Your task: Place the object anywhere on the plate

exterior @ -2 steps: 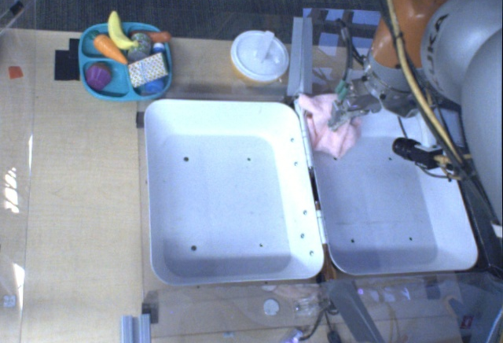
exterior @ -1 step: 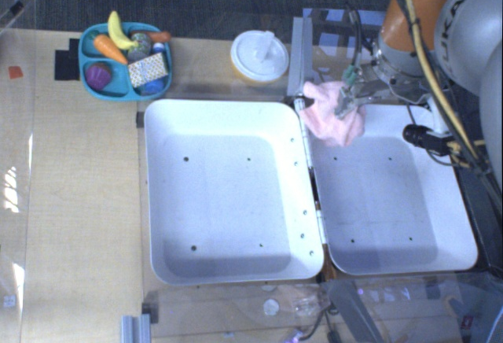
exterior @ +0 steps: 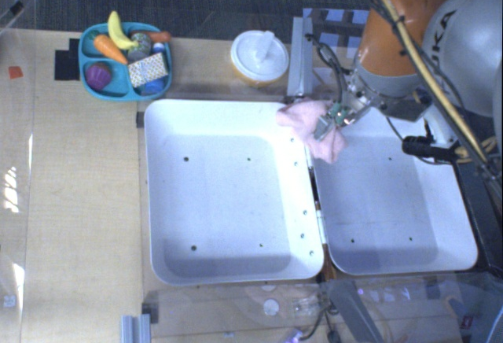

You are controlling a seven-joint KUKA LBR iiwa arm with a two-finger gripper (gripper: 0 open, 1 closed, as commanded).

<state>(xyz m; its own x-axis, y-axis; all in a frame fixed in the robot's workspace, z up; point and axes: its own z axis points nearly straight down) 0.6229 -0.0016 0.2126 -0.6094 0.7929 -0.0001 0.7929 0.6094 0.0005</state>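
A soft, crumpled pink cloth [exterior: 301,118] hangs over the far end of the seam between the two white bins. My gripper [exterior: 328,123] reaches in from the right and is shut on it, with pink folds bulging on both sides of the fingers. The plate [exterior: 85,83] is a blue compartment dish on the wooden bench at the far left, beyond the left bin's corner. It carries toy food: a banana [exterior: 119,31], a carrot [exterior: 108,48], a purple piece [exterior: 98,75] and a patterned block [exterior: 149,66]. The gripper is well to the right of the plate.
The left bin [exterior: 228,192] and right bin [exterior: 393,204] lie side by side. A round white lidded container [exterior: 260,56] stands behind the left bin, between the plate and the gripper. Cables and a metal bracket [exterior: 297,58] sit near the wrist.
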